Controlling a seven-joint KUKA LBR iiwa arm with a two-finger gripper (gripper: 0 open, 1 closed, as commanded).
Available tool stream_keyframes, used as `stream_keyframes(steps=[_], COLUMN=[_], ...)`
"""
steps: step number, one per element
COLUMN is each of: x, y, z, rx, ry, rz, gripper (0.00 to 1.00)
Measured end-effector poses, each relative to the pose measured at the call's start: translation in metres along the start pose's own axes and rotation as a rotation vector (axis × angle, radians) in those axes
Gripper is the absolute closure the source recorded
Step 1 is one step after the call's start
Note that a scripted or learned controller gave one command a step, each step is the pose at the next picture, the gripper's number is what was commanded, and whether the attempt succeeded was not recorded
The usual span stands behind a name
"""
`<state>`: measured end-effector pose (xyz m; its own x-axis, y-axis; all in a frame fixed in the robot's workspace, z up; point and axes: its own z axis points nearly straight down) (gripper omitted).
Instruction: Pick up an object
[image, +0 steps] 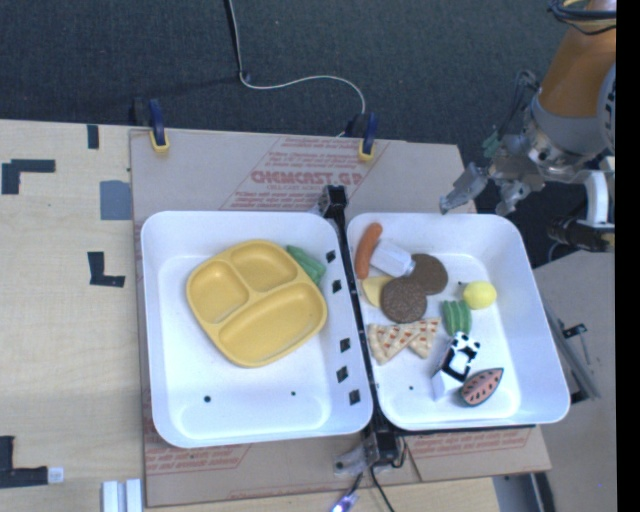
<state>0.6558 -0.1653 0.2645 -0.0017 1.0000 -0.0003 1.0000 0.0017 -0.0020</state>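
The arm (580, 70) is cut off by the top right corner. Cardboard (300, 170) covers the wooden bench under two white bins. The left bin (160, 330) holds one yellow divided plate (255, 300), which half hides a green piece (308, 264). The right bin (530, 300) holds about ten small toy foods (405, 298). The gripper (478, 195) hangs spread wide and empty just above the right bin's far rim.
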Motion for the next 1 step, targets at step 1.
stream_keyframes(steps=[1], x=[0.0222], y=[-0.0338], z=[0.1004], rx=[0.013], ry=[0.004], rz=[0.001], gripper=[0.00])
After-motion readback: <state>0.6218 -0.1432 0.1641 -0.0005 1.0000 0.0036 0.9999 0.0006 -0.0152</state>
